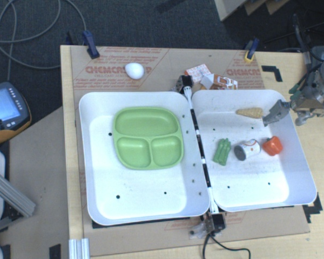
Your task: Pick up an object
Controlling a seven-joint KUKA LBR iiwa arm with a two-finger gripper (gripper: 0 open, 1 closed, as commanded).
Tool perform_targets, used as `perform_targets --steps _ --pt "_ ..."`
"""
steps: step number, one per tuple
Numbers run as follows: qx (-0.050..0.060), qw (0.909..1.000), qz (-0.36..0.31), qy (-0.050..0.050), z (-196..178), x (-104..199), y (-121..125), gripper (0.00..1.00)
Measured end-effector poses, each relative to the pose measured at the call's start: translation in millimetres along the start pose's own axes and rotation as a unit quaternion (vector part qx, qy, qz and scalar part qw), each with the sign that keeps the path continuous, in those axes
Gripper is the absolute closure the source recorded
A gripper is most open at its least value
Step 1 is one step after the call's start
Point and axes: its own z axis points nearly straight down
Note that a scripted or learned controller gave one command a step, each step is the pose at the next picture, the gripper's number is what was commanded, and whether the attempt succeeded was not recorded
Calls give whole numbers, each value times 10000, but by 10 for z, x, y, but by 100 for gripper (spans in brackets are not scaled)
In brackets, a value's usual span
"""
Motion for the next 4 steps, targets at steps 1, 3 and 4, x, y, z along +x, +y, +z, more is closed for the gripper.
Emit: perform_targets --steps 1,3,4 --pt "13 10000 -3 5 1111 354 414 0" --pt "17 10000 3 10 1895 642 250 0" --pt "9 10000 8 7 1796 641 254 100"
